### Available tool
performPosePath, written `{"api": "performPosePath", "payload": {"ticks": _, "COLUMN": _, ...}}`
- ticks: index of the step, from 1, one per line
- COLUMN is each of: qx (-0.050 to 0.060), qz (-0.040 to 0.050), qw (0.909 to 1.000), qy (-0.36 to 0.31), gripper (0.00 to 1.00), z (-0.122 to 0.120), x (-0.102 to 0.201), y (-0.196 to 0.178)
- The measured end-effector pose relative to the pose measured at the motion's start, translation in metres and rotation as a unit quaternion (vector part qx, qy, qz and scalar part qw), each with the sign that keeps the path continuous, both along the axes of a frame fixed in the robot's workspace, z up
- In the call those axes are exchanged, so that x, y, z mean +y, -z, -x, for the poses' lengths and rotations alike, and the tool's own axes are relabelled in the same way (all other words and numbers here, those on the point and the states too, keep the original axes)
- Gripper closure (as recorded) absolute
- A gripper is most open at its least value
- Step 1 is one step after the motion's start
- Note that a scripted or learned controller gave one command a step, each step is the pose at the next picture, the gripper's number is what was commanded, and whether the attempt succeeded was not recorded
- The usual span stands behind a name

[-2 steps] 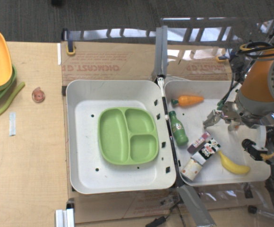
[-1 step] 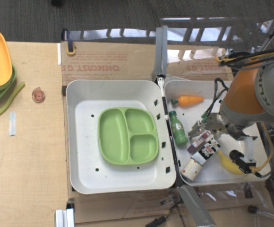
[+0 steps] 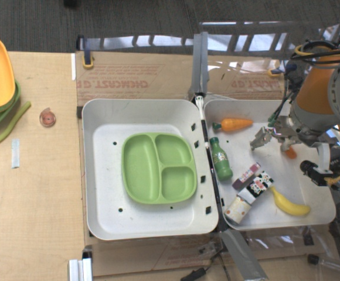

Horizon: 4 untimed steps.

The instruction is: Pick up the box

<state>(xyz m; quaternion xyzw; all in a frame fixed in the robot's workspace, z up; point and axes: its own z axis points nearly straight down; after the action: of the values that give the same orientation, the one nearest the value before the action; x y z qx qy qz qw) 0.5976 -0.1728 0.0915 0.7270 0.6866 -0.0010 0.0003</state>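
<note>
The box (image 3: 249, 195) is a long carton with a black-and-white cow pattern and a pale end, lying slantwise near the front of the right bin (image 3: 316, 212). A small purple and pink pack (image 3: 246, 175) touches its upper left side. My gripper (image 3: 269, 138) hangs over the middle of the right bin, up and to the right of the box and well apart from it. Its fingers (image 3: 258, 141) are spread open with nothing between them.
In the right bin an orange carrot (image 3: 235, 123) lies at the back, a green bottle (image 3: 220, 158) along the left wall, a banana (image 3: 289, 204) right of the box, and a small orange item (image 3: 289, 153) under the wrist. A green divided plate (image 3: 159, 167) sits in the left bin (image 3: 99, 157).
</note>
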Motion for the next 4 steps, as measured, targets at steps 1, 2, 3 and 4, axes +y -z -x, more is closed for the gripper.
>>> {"api": "performPosePath", "payload": {"ticks": 1, "qx": 0.001, "qz": -0.0011, "qw": 0.9977, "qy": -0.068, "gripper": 0.0, "z": 0.036, "x": 0.06, "y": 0.0}}
{"api": "performPosePath", "payload": {"ticks": 2, "qx": 0.001, "qz": -0.0013, "qw": 0.9938, "qy": -0.111, "gripper": 0.0, "z": 0.09, "x": 0.056, "y": 0.0}}
{"api": "performPosePath", "payload": {"ticks": 3, "qx": 0.001, "qz": -0.0012, "qw": 0.994, "qy": -0.109, "gripper": 1.0, "z": 0.09, "x": 0.054, "y": -0.008}}
{"api": "performPosePath", "payload": {"ticks": 4, "qx": 0.0, "qz": -0.0011, "qw": 0.994, "qy": -0.109, "gripper": 1.0, "z": 0.121, "x": 0.071, "y": 0.0}}
